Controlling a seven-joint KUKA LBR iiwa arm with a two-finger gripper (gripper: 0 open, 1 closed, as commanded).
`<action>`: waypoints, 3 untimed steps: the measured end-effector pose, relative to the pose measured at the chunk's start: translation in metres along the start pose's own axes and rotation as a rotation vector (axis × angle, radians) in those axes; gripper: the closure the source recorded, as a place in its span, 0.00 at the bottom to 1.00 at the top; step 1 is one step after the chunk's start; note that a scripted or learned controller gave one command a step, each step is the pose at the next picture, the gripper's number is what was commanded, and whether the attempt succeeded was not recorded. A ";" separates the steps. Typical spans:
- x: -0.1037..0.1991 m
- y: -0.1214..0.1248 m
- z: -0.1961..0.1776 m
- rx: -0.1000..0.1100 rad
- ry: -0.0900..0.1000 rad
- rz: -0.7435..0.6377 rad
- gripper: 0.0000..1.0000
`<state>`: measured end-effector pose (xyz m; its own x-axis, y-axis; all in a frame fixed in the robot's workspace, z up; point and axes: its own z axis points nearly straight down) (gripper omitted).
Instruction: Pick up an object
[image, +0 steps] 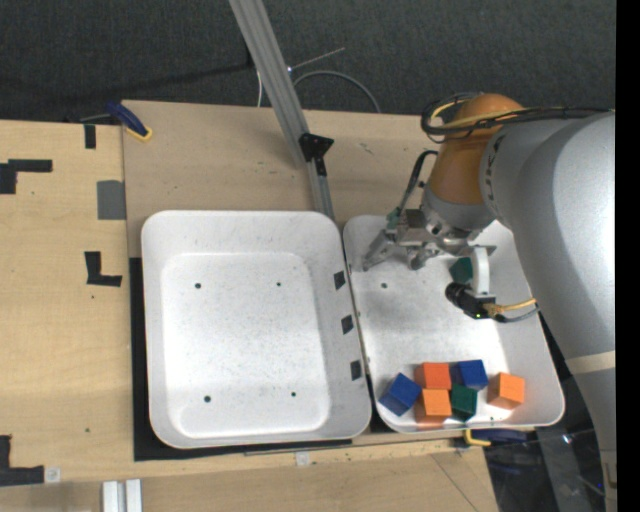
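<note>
Several small blocks lie at the near end of the right bin (420, 320): a blue block (400, 392), an orange block (436, 375), a second blue block (471, 373), another orange block (435, 403), a dark green block (463, 401) and an orange block (508, 389) by the right wall. My gripper (395, 260) hangs over the far left part of that bin, well away from the cluster. Its fingers (373, 256) are spread apart with nothing between them. A dark green piece (461, 268) shows just right of the wrist, partly hidden.
The left bin (160, 240) sits beside the right one, on the wooden bench (200, 160). A grey metal pole (285, 90) slants down to the bins' far joint. The arm's bulk covers the right bin's far right side. A black cable plug (468, 299) hangs under the wrist.
</note>
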<state>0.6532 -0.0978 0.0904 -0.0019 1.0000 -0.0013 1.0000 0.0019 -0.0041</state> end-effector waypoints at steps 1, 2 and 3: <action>0.001 0.001 -0.011 -0.001 0.000 -0.001 1.00; -0.007 -0.001 -0.071 -0.009 0.000 0.001 1.00; -0.006 0.000 -0.117 -0.008 0.001 0.000 1.00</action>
<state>0.6540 -0.1037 0.2078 -0.0020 1.0000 -0.0006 1.0000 0.0020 0.0040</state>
